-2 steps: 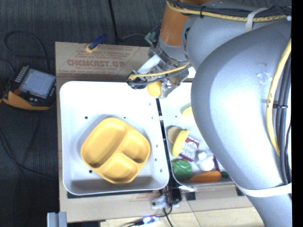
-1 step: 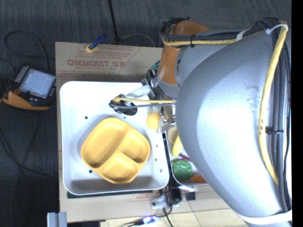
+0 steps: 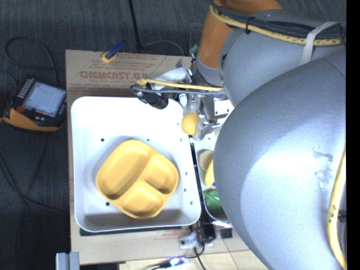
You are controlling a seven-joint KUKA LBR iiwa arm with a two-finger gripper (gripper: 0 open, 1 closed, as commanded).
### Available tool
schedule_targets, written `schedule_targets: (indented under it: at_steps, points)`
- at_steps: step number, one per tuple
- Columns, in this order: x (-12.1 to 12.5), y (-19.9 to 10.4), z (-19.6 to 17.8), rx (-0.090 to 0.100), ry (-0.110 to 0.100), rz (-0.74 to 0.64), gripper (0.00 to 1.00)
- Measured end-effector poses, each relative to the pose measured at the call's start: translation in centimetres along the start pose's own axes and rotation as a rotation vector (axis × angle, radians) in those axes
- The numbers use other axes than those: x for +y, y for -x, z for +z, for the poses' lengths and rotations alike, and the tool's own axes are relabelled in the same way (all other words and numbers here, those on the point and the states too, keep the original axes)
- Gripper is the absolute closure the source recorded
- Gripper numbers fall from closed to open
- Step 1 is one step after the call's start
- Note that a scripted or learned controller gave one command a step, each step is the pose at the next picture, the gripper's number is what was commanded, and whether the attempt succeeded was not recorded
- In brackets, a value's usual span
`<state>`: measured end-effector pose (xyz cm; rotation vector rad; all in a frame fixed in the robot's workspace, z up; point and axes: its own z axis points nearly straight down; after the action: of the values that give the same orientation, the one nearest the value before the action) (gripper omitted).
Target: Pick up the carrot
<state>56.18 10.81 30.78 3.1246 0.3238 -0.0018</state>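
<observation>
- One tool (image 3: 198, 112) is hanging at the far end of the wall between the two bins, under a clutter of cables and brackets; whether it is released or clenched I cannot tell.
- Just beside it, a small round yellow thing (image 3: 189, 122) is sitting at the far right corner of the left bin (image 3: 79, 151). It looks too round to be the target.
- Spreading over the middle of that bin is a yellow lobed dish (image 3: 138, 178), well apart from the tool.
- Peeking out in the right bin are a pale yellow thing (image 3: 207, 167) and a green thing (image 3: 212, 198), right at the edge of the grey arm (image 3: 281, 151).
- Where the carrot is lying I cannot tell; the arm is hiding most of the right bin, which seems the likeliest place.
- Doing this step well probably means getting a clear sighting of the carrot first, then closing across its narrow width rather than its length.
</observation>
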Motion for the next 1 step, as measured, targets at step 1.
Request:
schedule_targets:
  at_steps: [1]
  points:
    - [-5.99,5.39,2.94,-0.002,0.000,0.001,1.00]
